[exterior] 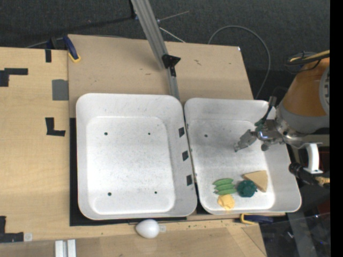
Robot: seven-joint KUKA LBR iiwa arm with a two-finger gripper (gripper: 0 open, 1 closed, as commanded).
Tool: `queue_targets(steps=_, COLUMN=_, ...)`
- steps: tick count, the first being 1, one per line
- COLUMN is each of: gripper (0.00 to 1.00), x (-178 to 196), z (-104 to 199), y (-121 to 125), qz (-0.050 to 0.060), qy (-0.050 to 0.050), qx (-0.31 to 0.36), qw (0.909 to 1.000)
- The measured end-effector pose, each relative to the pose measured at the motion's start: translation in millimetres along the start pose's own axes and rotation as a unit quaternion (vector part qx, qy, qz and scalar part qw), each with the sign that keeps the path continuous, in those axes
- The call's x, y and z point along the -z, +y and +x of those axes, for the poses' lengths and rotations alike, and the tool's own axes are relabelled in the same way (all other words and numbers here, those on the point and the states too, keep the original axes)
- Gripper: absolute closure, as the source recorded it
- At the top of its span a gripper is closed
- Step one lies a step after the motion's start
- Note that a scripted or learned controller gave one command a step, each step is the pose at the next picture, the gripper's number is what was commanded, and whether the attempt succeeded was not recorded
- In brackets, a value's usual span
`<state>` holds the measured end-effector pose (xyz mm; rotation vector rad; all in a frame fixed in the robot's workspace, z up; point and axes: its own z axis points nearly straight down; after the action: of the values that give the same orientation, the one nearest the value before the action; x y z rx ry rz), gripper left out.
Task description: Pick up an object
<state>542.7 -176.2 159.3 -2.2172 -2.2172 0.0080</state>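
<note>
While the arm [305,98] reaches in from the right, its gripper [247,141] hangs over the middle of the right bin [214,116], and whether it is clenched or released cannot be told. Nothing shows in its grasp. Near the front of that bin lie a green pod [224,185], a yellow piece [226,201], a dark teal lump [247,188] and a tan wedge [258,179] (the last two touching). A white egg [147,228] rests on the bench, just in front of the left bin [86,143].

The arm [305,103] reached in from the right, its orange band uppermost above the grey wrist. The gripper [245,142] pointed left and slightly downward, its fingers [241,144] close together, holding nothing.
</note>
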Motion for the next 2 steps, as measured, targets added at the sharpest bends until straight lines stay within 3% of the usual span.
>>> queue_targets(steps=1, gripper=0.0, x=-65, z=1, y=-3, qz=0.0, qy=0.0, qx=0.0, qw=1.0)
queue_targets(steps=2, gripper=1.0, x=-51, z=1, y=-2, qz=-0.002, qy=0.0, qx=0.001, qw=1.0)
